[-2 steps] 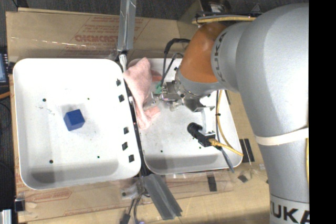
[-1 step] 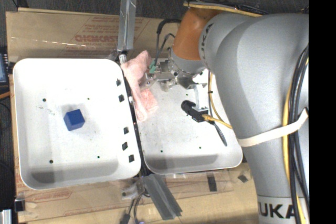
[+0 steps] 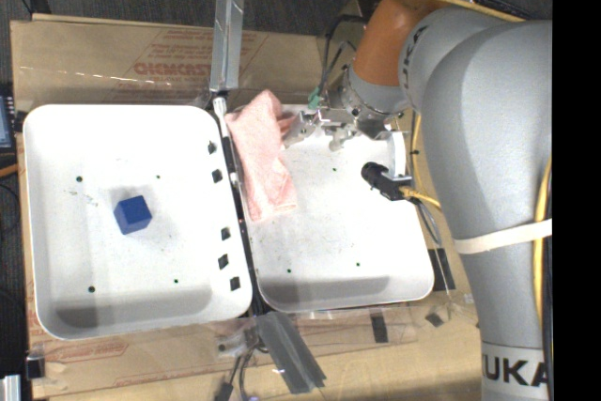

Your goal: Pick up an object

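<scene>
I am positioning the end effector [image 3: 317, 129] low over the far edge of the right bin [image 3: 376, 282], just beside the pink cloth [image 3: 260, 160]. The cloth is lying crumpled along the bin's inner wall, immediately to the side of the end effector away from the arm, with its upper corner touching or nearly touching the metal tip. From this slanted view I cannot tell whether the end effector is released or clenched, and I am seeing nothing gripped in it.

Recommended procedure, as I judge it:

1. I am treating the cloth as the target, since it is the nearest thing to the end effector. The blue cube [image 3: 132, 213] is sitting well apart, in the left bin [image 3: 56, 315] beyond the cloth.
2. I am planning to shift the end effector sideways over the thickest fold of the cloth, not its thin edge, so that a bunch of fabric is caught.
3. I am keeping clear of the dividing wall between the bins; a descent too near it is likely to strike the rim.
4. I am expecting the cloth to drape and slip, so a deep, firm closure and a slow lift are advisable.
5. I am confirming the grasp only once fabric is seen hanging from the end effector.
</scene>
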